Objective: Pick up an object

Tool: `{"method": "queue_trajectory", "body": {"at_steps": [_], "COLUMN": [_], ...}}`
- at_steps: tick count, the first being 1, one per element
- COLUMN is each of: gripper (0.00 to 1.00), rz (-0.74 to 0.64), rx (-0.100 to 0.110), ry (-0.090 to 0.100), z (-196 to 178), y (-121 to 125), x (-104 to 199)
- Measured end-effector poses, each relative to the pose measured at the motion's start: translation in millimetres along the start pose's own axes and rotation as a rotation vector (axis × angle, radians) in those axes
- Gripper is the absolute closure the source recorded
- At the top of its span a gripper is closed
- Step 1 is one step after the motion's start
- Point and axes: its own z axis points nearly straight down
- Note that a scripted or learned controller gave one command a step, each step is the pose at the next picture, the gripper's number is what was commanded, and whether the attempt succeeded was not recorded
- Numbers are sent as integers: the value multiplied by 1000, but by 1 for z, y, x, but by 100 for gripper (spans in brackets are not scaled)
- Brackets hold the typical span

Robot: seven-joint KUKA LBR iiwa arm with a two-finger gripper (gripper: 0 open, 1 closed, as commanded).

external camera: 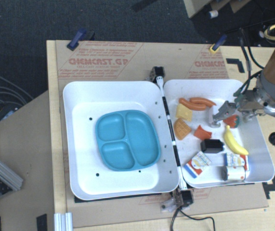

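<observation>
Two shallow white bins are seen: the left bin (74,129) and the right bin (260,143). One blue divided plate (126,139), one yellow banana (234,142), one red sausage (196,103) and two small cartons (198,164) (235,168) are counted.

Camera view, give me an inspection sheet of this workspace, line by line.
Surface: bench under brown printed sheet, bearing left bin and right bin.
Job's things: right bin holds hot dog, cheese wedge, bread piece, red piece, black block, banana, two small cartons.
Clutter: blue divided plate in left bin.
Grippers: pincer low over right bin.
Cables: cable at front edge.
Surroundings: dark carpet.
</observation>
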Motion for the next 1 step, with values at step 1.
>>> {"method": "queue_trajectory", "body": {"at_steps": [1], "gripper": [0], "rz": [0], "rx": [-1], "ry": [-2], "z": [84], "y": [82], "x": [-18]}}
